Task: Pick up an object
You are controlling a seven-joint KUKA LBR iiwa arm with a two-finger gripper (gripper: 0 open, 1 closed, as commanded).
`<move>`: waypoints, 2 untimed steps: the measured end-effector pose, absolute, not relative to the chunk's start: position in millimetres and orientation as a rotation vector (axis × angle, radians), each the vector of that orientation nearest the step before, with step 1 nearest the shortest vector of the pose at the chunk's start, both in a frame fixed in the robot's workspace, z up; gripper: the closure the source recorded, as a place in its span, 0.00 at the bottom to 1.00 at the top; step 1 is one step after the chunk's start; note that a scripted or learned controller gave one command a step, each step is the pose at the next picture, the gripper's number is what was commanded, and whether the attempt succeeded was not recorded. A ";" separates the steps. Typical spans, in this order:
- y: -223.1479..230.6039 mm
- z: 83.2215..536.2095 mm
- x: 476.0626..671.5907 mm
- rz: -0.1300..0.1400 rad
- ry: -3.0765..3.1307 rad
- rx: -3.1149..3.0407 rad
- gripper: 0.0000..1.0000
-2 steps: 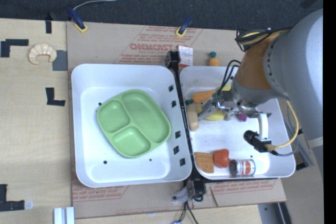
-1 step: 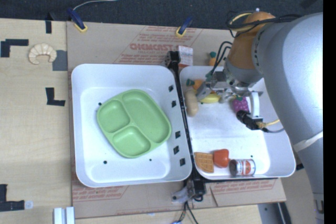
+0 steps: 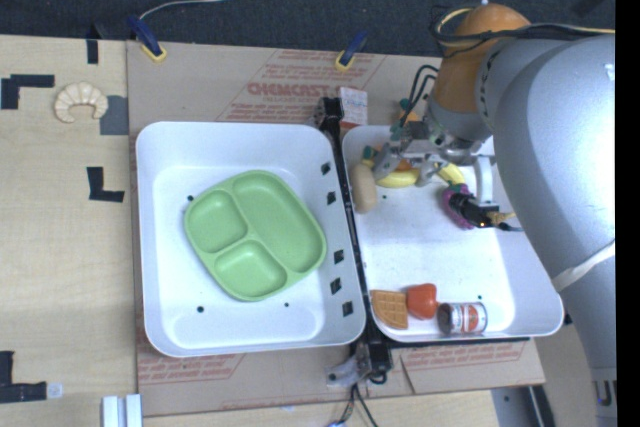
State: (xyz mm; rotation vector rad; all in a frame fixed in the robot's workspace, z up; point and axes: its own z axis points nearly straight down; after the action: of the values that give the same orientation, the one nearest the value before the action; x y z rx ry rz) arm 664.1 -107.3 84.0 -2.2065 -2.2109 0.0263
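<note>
The grey arm [image 3: 560, 165] is reaching in from the right and looming over the far end of the right bin [image 3: 440, 250], hiding a good part of that corner. The left bin [image 3: 160, 215] is holding a green divided plate [image 3: 255, 233], which is lying flat and well apart from where the arm is working.

The gripper [image 3: 412, 155] is hanging low over a tight cluster at the far end of the right bin: a yellow banana-like piece [image 3: 397, 180], a tan cylinder [image 3: 362, 189] lying against the bin's left wall, and a dark purple item [image 3: 463, 209] just to the right. How far the gripper is open, and whether it has hold of anything, I cannot tell, since the wrist is covering that spot.

The main risk, as I judge it, is crowding: with things touching or nearly touching, the gripper may be closing on two at once, or nudging the yellow piece aside. The bin wall nearby could also be blocking a clean descent.

At the near end, an orange waffle-like piece [image 3: 391, 308], a red item [image 3: 422, 299] and a small can [image 3: 462, 318] are lying in a row, less crowded and seemingly easier targets.
</note>
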 end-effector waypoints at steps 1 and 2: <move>-121.9 83.6 664.8 0.017 -2.211 -2.197 0.00; -120.2 83.6 664.6 0.022 -2.212 -2.204 0.00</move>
State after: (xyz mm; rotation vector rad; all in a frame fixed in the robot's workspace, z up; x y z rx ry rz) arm 664.6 -120.2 83.6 -2.2044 -2.2116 0.0216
